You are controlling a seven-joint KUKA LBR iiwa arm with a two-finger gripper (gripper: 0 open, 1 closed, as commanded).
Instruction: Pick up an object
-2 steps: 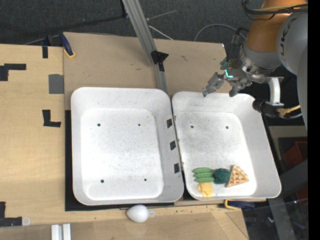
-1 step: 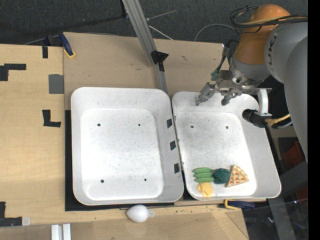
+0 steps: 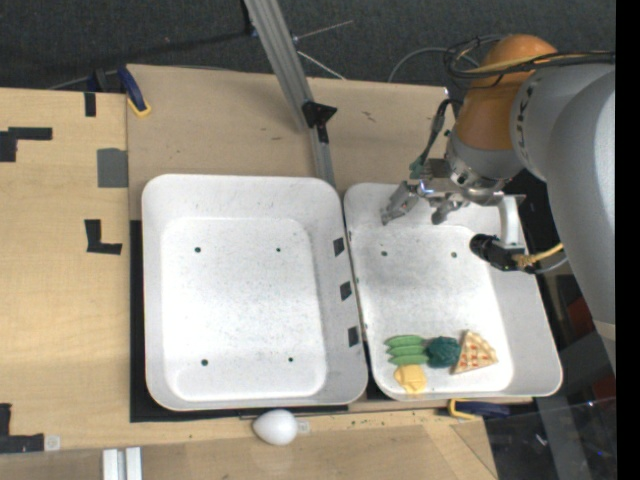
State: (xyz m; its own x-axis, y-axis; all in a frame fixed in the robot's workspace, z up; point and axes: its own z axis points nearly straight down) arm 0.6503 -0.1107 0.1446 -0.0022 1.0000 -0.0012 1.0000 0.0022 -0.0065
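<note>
Pizza slice (image 3: 474, 353): toy wedge, lying flat in the near right corner of the right bin (image 3: 520, 303). Long axis runs on a diagonal; the narrow tip points up toward the far side of the bin, the wide crust end sits toward the near rim.
Green pods (image 3: 405, 346): two stacked side by side, long axes left-right, just left of the pizza slice group.
Dark green piece (image 3: 441, 349): lumpy, sits between the pods and the pizza slice, touching or almost touching both.
Yellow piece (image 3: 410, 376): just in front of the pods, close to the bin's near rim.
Pincer (image 3: 420, 206): over the far left corner of the right bin, well apart from the cluster of toys. Fingers spread apart, nothing between them.
Arm (image 3: 497, 103): orange band above the wrist, comes in from the right over the far edge of the bin.
Left bin (image 3: 240, 288): sits beside the right bin, rims touching along the middle.
White egg (image 3: 275, 427): on the surface outside the bins, just in front of the left bin's near rim.
Metal bar (image 3: 285, 63): slants from the top edge down to the gap between the bins.
</note>
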